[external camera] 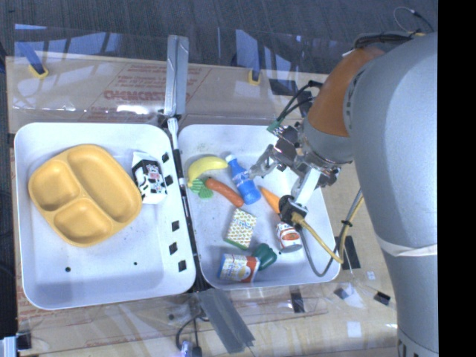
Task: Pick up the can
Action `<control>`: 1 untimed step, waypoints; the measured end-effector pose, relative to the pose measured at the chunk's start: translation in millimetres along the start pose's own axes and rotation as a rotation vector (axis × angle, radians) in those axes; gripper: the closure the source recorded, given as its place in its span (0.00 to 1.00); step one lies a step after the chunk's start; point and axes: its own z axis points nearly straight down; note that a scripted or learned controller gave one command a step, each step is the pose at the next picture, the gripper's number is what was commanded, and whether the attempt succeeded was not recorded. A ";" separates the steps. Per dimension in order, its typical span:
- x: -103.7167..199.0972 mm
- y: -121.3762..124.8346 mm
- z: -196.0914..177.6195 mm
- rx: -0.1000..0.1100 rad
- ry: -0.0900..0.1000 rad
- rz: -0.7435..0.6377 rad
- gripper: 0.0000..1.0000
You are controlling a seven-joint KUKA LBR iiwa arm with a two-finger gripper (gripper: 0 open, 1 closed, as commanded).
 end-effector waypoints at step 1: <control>-28.1 18.4 104.7 0.002 0.001 0.102 0.00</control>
